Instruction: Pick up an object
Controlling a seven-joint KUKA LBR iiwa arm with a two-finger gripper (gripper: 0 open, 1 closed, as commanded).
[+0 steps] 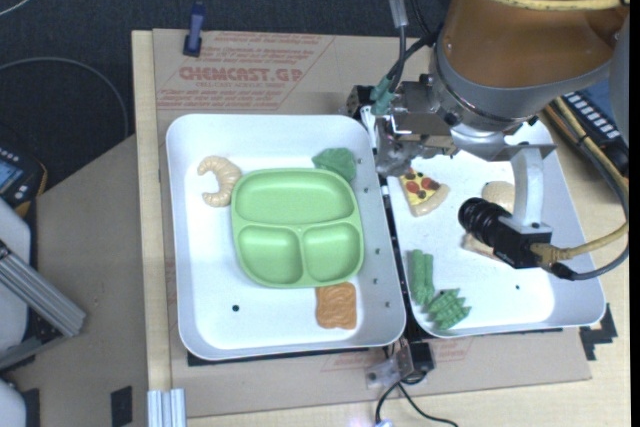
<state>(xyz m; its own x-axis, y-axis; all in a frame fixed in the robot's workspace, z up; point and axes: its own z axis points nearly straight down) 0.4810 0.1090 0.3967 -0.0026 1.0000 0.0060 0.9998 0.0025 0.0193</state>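
Observation:
My gripper [392, 153] hangs low over the far left corner of the right bin [560, 310], close to the wall between the two bins. A pizza slice [423, 192] lies just to its right and nearer the front. A green leafy piece [337, 162] sits just left of the gripper, in the left bin [190, 245]. The arm's grey and orange body [530, 5] covers the back of the right bin. Nothing shows in the gripper's grasp.
The left bin holds a green divided plate [298, 225], a croissant [218, 180] and an orange waffle-like piece [337, 305]. The right bin holds green pods [421, 273], a leafy green [448, 308] and a beige bread piece [497, 195]. A black cylinder [495, 227] hangs off the arm.

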